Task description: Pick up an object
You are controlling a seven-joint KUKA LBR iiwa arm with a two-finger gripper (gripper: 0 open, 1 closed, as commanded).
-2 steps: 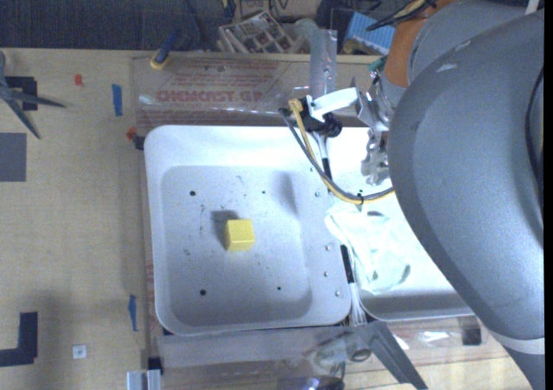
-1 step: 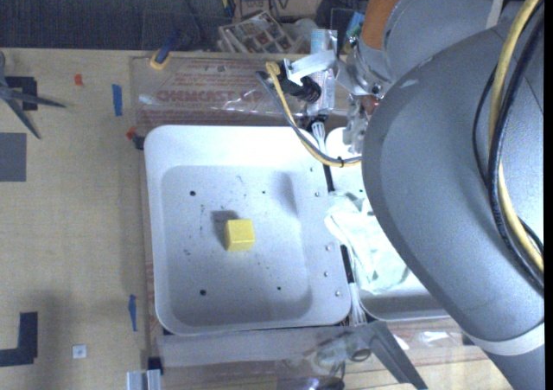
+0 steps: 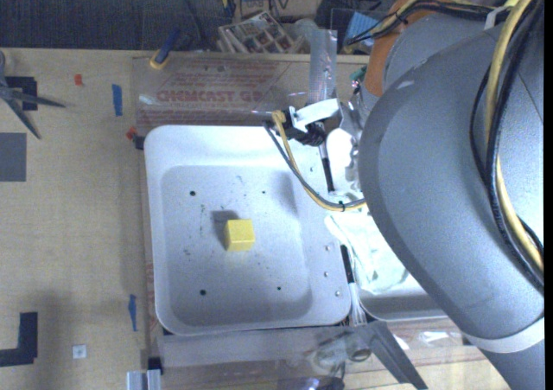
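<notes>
- The yellow block [image 3: 239, 234] sits near the middle of the left white bin [image 3: 173, 155], alone on its floor.
- My arm [image 3: 449, 181] looms over the bin's right edge.
- My claw's state: cannot tell.

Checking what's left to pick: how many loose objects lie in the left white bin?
1. A yellow cube sits near the middle of the left white bin. The grey arm covers most of the right bin, so anything there may be hidden.
</notes>
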